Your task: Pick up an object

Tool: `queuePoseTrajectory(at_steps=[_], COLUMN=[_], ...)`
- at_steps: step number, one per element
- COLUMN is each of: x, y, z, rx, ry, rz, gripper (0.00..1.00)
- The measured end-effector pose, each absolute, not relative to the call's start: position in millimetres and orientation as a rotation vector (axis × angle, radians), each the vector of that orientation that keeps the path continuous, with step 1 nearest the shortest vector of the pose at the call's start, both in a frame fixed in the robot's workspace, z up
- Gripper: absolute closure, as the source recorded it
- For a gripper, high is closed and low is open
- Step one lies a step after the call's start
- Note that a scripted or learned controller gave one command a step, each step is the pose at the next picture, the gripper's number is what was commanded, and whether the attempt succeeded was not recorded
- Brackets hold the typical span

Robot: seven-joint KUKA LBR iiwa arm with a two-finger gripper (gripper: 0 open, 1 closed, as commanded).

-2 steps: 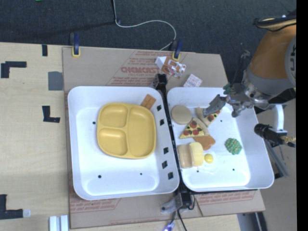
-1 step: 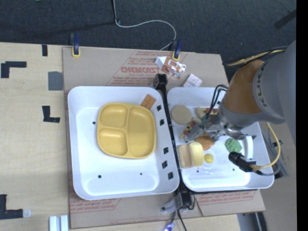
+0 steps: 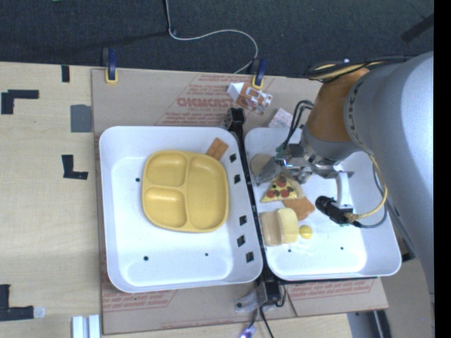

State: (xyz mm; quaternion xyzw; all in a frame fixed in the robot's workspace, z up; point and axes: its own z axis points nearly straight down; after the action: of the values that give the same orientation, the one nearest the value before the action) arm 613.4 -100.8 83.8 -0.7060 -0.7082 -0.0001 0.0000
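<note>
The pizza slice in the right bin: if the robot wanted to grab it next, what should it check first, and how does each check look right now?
1. Pizza slice in plain view: ok.
2. Gripper above the slice: ok, it sits just over the slice's top edge.
3. Fingers open: cannot tell.
4. Room around the slice: not ok, a tan piece touches its lower right.
5. Yellow block apart from the slice: ok, just below.
6. Slice away from the right bin wall: ok.

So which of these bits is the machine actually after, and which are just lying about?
In play, in the right bin under the end effector:
- pizza slice
- pale yellow block
- tan bread-like piece
- small yellow ball

Just lying about:
- yellow divided plate in the left bin
- small brown piece beside the plate
- blue clamps on the cardboard
</note>
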Motion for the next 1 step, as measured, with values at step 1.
queuePoseTrajectory(at_steps=[1], x=[666.7], y=[-95.1], z=[84.0], rx=[-2.212], ry=[-2.224], rz=[0.012], gripper=[0.00])
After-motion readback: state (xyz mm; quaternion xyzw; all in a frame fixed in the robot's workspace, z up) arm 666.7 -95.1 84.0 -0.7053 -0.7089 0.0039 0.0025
